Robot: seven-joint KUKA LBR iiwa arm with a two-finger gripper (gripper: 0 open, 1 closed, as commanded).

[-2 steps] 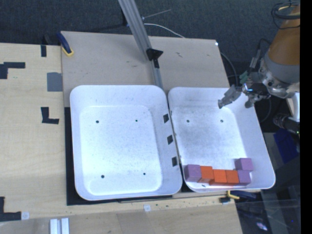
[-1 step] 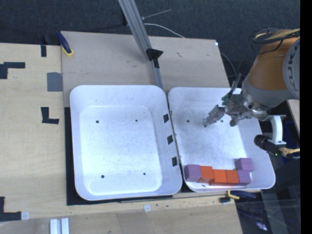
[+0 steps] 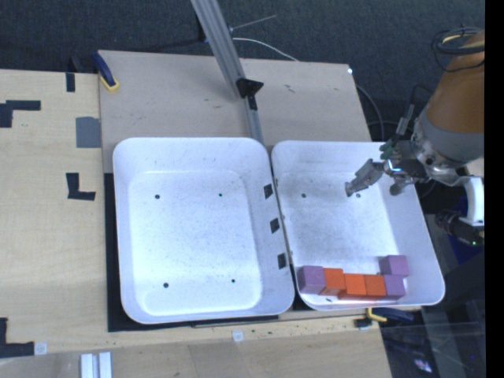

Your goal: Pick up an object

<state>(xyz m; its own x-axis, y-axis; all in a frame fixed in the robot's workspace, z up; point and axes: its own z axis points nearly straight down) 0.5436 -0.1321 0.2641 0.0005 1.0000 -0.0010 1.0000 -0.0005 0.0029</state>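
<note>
Overhead, claw (image 3: 361,184) above right bin (image 3: 409,219), grip state unclear, purple and orange blocks (image 3: 356,281) at near edge

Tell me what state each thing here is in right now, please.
Gripper: over the right bin, holding nothing.
Right bin: holds blocks along its near edge.
Purple blocks: lying in the right bin, at the ends of the row.
Orange blocks: lying between the purple ones, untouched.
Left bin: beside the right bin, on the bench.
</note>
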